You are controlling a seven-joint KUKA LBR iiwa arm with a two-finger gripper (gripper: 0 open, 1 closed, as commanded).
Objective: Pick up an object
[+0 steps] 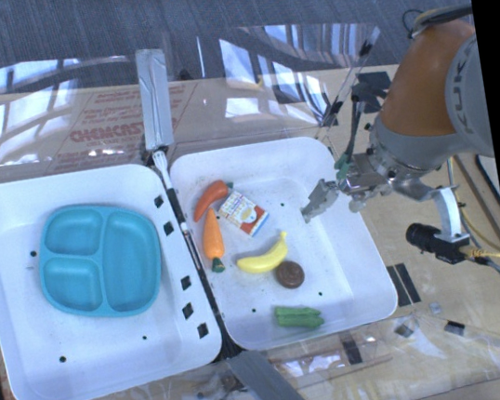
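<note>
A yellow curved banana [263, 257] lies left of and below the end effector [319, 200], long axis running left-right; grip state unclear.

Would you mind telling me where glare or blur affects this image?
In the camera view, bright window reflections streak the clear sheeting behind both bins; the gripper looks soft and slightly blurred, while the banana and blue plate are evenly lit with only faint shadows.

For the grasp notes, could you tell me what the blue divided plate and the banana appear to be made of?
Blue divided plate: probably moulded plastic, matte and evenly coloured, with soft rounded compartment edges. Banana: likely a plastic toy, smooth with uniform yellow and a faint sheen, though the view leaves this open.
</note>
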